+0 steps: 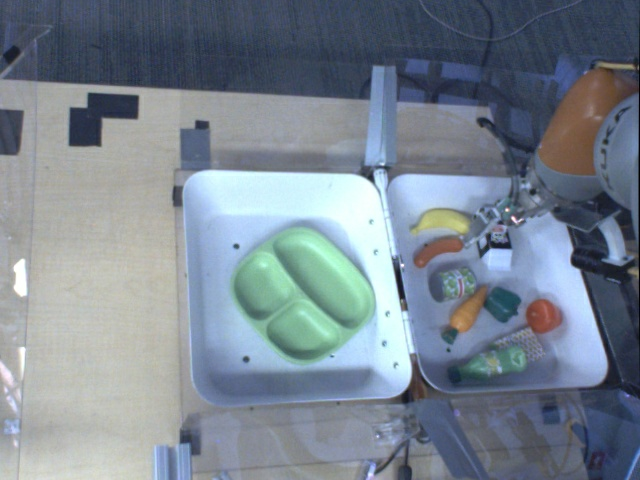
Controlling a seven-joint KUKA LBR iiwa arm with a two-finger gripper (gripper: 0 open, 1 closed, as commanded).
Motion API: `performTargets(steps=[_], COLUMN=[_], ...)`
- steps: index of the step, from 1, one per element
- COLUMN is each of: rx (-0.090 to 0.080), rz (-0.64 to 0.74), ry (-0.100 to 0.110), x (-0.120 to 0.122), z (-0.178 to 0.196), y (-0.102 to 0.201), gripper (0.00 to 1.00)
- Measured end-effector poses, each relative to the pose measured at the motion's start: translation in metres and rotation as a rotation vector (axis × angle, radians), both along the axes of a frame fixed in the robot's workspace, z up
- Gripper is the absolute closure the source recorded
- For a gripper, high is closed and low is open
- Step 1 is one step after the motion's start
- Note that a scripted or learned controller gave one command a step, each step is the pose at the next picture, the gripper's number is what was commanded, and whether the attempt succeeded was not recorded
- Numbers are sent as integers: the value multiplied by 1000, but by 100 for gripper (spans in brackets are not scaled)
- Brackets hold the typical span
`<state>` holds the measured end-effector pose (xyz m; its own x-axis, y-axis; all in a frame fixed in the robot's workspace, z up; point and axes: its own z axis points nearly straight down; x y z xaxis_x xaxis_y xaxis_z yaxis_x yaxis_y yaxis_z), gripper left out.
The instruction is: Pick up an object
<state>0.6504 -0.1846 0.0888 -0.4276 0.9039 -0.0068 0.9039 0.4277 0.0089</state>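
The right bin (590, 368) holds several toy foods: a yellow banana (442, 221), a red sausage (438, 252), a small can (455, 284), a carrot (466, 311), a dark green piece (502, 303), a red tomato (543, 315) and a green bottle (490, 364). My gripper (490, 230) hangs low over the upper part of this bin, just right of the banana and the sausage. A small white block (497, 260) lies right beneath it. Nothing is visibly held.
The left bin (215, 368) contains a light green divided plate (303, 293). A metal rail (380, 118) runs between the bins at the back. The arm's orange band (585, 118) and grey wrist (620, 158) stand over the right bin's far right corner.
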Motion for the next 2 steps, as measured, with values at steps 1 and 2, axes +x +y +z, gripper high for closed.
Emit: performTargets(steps=[1,2], rx=[-4,1], rz=[6,84], ry=[-12,1], x=[4,20], z=[16,110], y=[1,108], gripper=[100,100])
